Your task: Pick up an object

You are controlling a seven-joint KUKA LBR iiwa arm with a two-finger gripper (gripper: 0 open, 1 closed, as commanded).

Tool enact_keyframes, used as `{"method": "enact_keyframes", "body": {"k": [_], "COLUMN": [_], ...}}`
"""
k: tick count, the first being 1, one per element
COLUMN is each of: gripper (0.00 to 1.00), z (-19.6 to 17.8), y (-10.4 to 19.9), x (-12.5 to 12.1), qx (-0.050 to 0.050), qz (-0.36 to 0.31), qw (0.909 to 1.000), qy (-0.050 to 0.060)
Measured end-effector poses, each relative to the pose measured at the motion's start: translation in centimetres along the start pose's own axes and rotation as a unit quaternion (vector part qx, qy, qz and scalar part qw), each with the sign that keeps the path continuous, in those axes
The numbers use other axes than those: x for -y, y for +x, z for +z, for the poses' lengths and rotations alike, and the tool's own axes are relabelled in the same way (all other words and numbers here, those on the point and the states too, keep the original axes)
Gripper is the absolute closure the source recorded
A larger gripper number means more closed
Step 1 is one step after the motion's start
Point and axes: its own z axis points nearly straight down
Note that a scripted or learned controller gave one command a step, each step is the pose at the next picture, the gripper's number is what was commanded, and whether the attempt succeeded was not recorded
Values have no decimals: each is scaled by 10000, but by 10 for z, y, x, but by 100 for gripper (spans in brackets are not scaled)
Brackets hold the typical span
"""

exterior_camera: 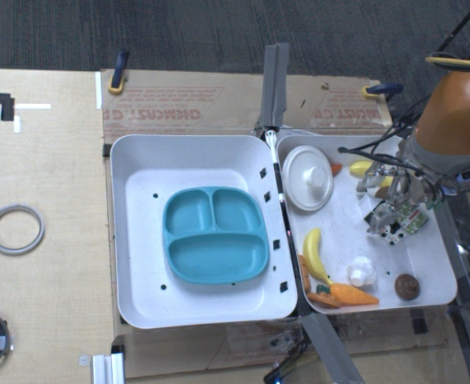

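The left bin [130, 238] holds a teal divided plate [216, 235] lying flat at its centre, apart from the pickable items. The right bin [435, 250] collects the candidates within the arm's reach: a white lidded bowl [309, 178] at the back, a yellow banana [315, 254] beside an orange carrot [348, 295] along the front left, and a small brown ball [407, 286] at the front right. The gripper [392, 218] hangs over the right bin's middle; its state cannot be determined.

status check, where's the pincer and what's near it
Pincer low over right bin, grip unclear. Banana, carrot, brown ball lying loose. White lid at bin's back left.
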Motion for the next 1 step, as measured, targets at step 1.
{"method": "enact_keyframes", "body": {"k": [1], "gripper": [0], "z": [0], "y": [-37], "x": [14], "qx": [-31], "qz": [-174], "qw": [9998], "qy": [-9]}}
